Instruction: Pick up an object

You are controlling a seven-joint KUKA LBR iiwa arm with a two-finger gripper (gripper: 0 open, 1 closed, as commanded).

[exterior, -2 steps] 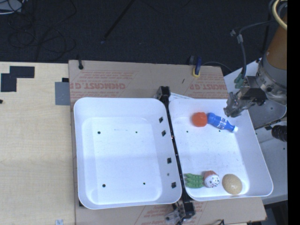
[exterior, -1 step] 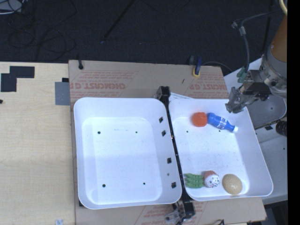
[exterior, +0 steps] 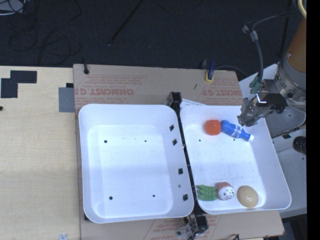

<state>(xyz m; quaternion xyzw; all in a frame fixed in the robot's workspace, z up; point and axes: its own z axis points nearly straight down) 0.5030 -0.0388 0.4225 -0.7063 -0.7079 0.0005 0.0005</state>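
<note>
The cardboard sheet point(exterior: 150, 84) under the bins carries red printing, seen upside down from the camera: it reads roughly "CHEMCAST, G.P." (the last letters are uncertain). A second red line to the right, beside the yellow clip point(exterior: 209, 76), is too partial to read.

A single fixed camera hangs above the bench and looks down at a slant. It stands far enough off to take in both white bins whole, the left bin point(exterior: 127, 161) at centre frame and the right bin point(exterior: 235, 159) at lower right. The top of the frame shows dark floor beyond the bench. The arm point(exterior: 292, 79) enters at the right edge.
</note>
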